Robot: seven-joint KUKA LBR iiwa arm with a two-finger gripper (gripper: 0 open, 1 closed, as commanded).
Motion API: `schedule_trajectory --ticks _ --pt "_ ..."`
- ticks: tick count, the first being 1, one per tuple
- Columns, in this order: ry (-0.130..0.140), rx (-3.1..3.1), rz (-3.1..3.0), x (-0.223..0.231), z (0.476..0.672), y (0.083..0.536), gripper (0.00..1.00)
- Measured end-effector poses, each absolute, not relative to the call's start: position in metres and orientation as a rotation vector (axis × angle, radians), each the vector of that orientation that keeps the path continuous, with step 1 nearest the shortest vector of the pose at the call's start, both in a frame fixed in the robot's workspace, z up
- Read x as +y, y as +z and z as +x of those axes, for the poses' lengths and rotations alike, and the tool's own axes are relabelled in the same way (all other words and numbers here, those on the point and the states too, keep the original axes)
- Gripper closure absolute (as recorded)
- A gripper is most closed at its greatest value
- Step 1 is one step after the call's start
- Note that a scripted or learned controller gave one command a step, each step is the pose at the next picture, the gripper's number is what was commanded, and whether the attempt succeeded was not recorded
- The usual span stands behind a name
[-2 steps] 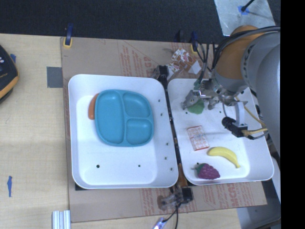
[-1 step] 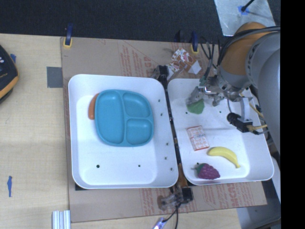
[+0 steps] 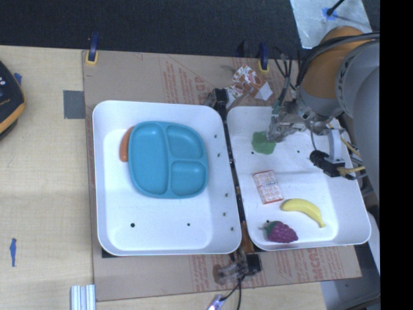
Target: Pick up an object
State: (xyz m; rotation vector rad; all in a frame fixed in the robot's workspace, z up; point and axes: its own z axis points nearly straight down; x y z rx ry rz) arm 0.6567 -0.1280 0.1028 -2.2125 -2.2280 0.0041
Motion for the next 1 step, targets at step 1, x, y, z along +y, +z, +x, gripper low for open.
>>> schedule_trajectory --ticks 1 --pt "0.005 -2.228 -2.212 -0.1278 0.6567 0.1027 0.00"
